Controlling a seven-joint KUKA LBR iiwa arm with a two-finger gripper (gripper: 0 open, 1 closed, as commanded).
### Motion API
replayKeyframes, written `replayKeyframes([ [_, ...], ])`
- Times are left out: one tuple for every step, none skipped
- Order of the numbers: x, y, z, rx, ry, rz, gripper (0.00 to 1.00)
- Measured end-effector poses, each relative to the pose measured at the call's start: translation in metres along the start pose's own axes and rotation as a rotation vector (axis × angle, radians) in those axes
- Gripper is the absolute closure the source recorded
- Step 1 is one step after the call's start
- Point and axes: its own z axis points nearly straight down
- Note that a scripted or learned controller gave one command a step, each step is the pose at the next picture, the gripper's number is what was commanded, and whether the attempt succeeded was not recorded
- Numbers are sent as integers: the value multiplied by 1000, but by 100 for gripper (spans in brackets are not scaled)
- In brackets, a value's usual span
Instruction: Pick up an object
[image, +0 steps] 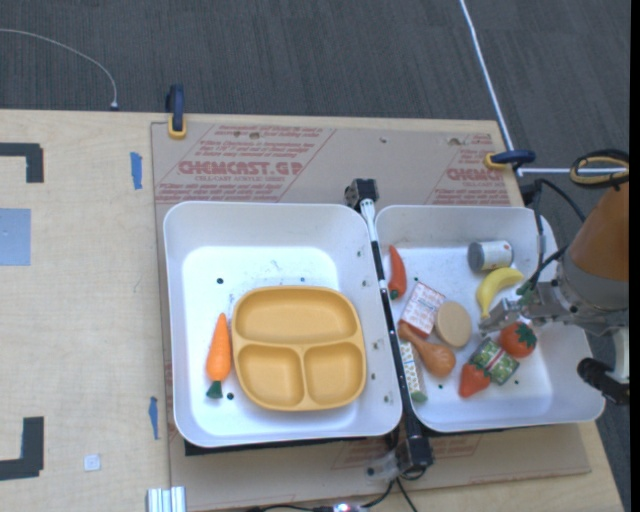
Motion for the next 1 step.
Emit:
replayKeyframes([
  [0, 1, -10, -3, -2, 0, 100],
])
